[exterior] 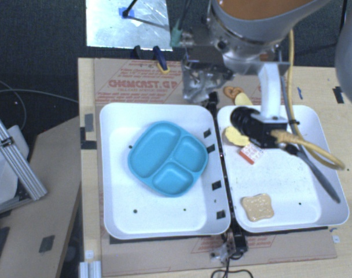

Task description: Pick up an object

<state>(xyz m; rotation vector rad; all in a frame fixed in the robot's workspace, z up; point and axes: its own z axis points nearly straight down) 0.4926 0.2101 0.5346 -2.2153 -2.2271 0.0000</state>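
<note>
1. The grey arm with its orange band reaches in over the far edge of the worktop (89,155), and its fingers (202,88) hang above the far rim between the two bins; whether they are released or clenched I cannot tell.
2. The left shallow white bin (115,213) lies in front of the fingers and to their left. It carries a light blue plastic plate with three compartments (167,158).
3. The right shallow white bin (315,210) lies in front of the fingers and to their right.
4. In it, a yellow banana-shaped piece (235,136) and a small red and white packet (251,153) lie just beside each other, near the fingers.
5. A tan toast-shaped piece (257,207) lies well apart from the fingers, at the near side of this bin.
</note>
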